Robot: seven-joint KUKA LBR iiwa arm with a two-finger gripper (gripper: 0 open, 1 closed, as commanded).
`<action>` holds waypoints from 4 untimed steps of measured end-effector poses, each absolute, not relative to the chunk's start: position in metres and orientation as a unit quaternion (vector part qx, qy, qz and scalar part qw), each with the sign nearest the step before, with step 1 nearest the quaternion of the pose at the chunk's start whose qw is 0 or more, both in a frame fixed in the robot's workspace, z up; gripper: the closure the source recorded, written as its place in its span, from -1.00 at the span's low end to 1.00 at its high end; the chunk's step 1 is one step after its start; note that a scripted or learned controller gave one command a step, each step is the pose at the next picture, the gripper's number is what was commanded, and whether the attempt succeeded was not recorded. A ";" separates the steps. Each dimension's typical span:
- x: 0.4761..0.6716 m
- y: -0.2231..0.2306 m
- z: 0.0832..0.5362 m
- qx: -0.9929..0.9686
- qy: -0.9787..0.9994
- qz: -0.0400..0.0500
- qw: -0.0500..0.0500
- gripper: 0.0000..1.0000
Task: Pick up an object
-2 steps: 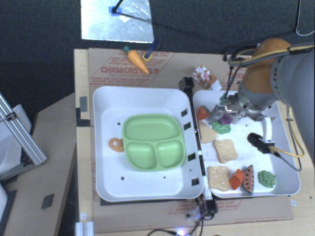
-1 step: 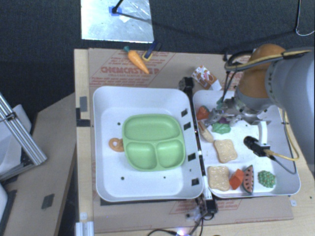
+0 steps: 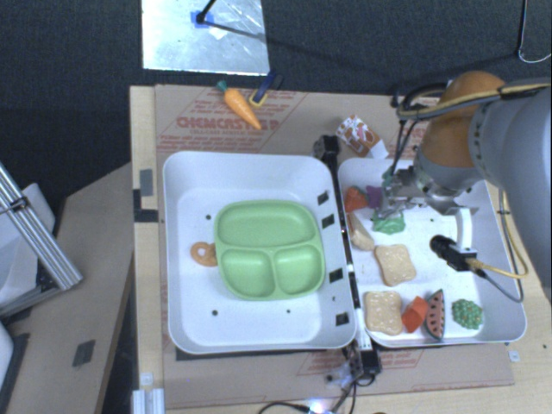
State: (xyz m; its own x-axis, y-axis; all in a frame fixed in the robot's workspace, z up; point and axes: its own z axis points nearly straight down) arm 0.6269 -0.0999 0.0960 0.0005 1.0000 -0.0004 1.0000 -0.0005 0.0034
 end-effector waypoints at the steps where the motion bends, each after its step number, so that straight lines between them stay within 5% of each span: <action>1: 0.623 -0.102 0.159 0.707 0.707 0.002 0.003 1.00; 2: 0.617 -0.107 0.219 0.707 0.707 0.002 0.003 1.00; 3: 0.618 -0.107 0.225 0.706 0.708 0.001 0.001 1.00; 4: 0.630 -0.050 0.216 0.704 0.711 0.002 0.000 1.00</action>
